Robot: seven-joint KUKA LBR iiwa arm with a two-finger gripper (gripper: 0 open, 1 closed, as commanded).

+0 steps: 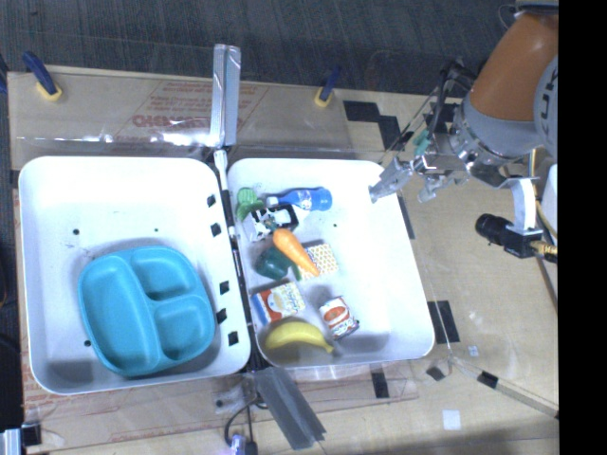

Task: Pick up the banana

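— Where is the gripper?

— Up over the far right corner of the right bin, at the end of the grey arm that comes in from the right with its orange band. Its two thin fingers reach left, and I see a gap between them with nothing in it, so it stands open and holds nothing.

— What lies closest to it?

— A blue bottle at the far side of the right bin, lying on its side. Just left of it there is a small green thing and a dark thing I cannot make out. A carrot lies near the middle, slanting, with a patterned packet touching its right side and a dark green lump on its left.

— And the banana?

— At the near edge of the right bin, well apart from the gripper. Its long axis runs left to right, with a gentle arch bulging toward the far side. The right end tapers to a point toward the small can; the left end is the blunter one. A carton with a red picture lies just beyond it.

— The left bin?

— It holds a blue tray with compartments, lying toward its near side.
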